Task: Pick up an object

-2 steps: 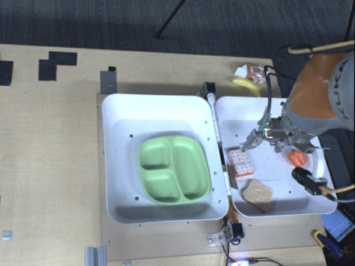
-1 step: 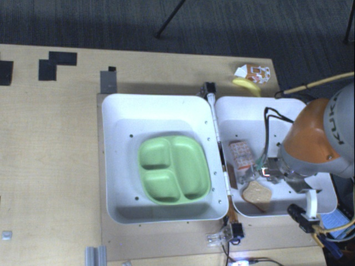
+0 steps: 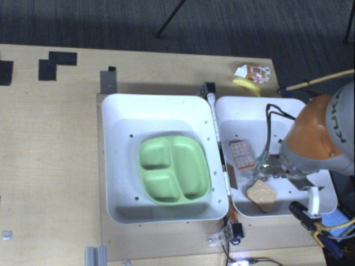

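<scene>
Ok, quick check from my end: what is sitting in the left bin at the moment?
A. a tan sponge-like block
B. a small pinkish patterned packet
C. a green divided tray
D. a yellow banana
C: the green divided tray lies in the left bin, while the tan block and the pinkish packet are in the right bin.

A pale wooden table (image 3: 50, 165) fills the lower view. Beyond the table's far edge lies dark grey carpeted floor (image 3: 100, 13), crossed by a thin black pole (image 3: 176, 10).
</scene>
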`<control>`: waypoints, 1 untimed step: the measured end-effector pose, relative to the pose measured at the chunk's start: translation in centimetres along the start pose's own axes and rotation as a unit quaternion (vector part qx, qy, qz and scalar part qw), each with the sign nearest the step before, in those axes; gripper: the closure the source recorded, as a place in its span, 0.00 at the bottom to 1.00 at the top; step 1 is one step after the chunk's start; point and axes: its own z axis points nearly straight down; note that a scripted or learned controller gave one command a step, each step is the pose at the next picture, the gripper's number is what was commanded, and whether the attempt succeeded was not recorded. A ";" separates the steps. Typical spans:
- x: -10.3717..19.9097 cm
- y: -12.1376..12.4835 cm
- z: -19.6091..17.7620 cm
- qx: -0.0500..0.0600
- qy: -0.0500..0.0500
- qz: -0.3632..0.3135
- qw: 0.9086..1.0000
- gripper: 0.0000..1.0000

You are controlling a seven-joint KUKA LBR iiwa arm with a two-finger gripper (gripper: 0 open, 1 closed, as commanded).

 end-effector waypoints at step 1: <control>5.8 15.2 -8.4 0.002 0.000 -0.002 1.000 1.00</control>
